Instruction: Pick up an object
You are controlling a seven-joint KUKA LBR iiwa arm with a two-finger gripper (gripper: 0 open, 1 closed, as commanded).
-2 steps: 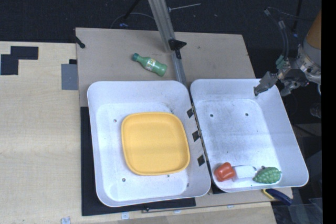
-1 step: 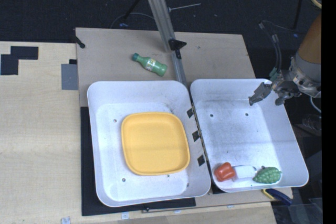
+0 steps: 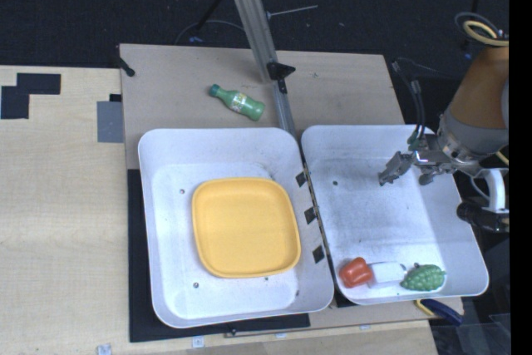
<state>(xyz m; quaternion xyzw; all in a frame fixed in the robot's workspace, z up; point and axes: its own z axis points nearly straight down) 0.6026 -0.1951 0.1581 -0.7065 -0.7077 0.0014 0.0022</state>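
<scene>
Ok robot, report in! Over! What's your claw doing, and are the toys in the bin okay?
Gripper over right bin, holding nothing. Red pepper, white block, green grapes along near edge, untouched. Path clear.

Red pepper (image 3: 356,271), green grapes (image 3: 423,278), right bin's near edge.

Grey arm (image 3: 475,133), orange band, dark metal pincer (image 3: 397,170)

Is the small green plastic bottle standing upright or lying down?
Lying down. The green plastic bottle rests on its side on the bench, outside the white bins.
</scene>
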